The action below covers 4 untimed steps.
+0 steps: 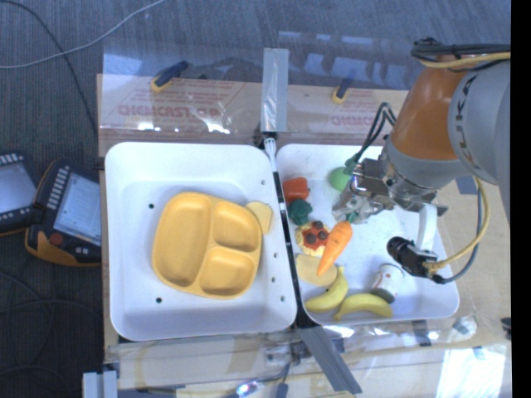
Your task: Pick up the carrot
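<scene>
Lying just below the gripper [353,208], the carrot [333,245] tilts.

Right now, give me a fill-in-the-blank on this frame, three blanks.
1. The carrot lies in the ____ bin.
2. The yellow divided tray sits in the ____ bin.
3. The banana lies nearer the bin's ____ edge than the carrot does.
Missing words: right; left; front

The carrot [333,245] is lying tilted in the right bin [444,301], its thick end just below the gripper [355,203]. Two bananas [348,298] are lying near the bin's front wall. A yellow tray [207,243] is sitting in the left bin [133,172].
</scene>
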Available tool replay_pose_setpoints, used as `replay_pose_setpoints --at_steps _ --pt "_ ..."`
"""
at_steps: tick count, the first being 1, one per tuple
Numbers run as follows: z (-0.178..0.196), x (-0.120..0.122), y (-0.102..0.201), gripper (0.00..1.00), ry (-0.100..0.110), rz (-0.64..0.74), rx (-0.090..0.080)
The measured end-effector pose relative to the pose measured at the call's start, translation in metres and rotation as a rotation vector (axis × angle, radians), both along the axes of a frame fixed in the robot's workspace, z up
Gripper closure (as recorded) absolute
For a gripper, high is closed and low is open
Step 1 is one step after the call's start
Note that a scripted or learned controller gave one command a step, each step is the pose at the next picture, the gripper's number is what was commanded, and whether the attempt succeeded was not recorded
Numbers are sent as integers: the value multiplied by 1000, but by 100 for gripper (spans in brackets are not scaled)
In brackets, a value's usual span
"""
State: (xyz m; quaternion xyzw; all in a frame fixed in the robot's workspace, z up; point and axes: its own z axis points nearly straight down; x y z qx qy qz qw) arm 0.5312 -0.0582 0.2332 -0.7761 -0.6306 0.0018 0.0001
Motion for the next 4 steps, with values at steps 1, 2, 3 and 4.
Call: replay_pose_setpoints --at_steps 1,2,3,4 --pt "-51 -49 8 100 4 -110 0" --pt "-51 -49 8 0 3 -109 1" --pt "-50 -48 22 0 2 -39 0" --pt "-51 -49 7 0 4 83 1"
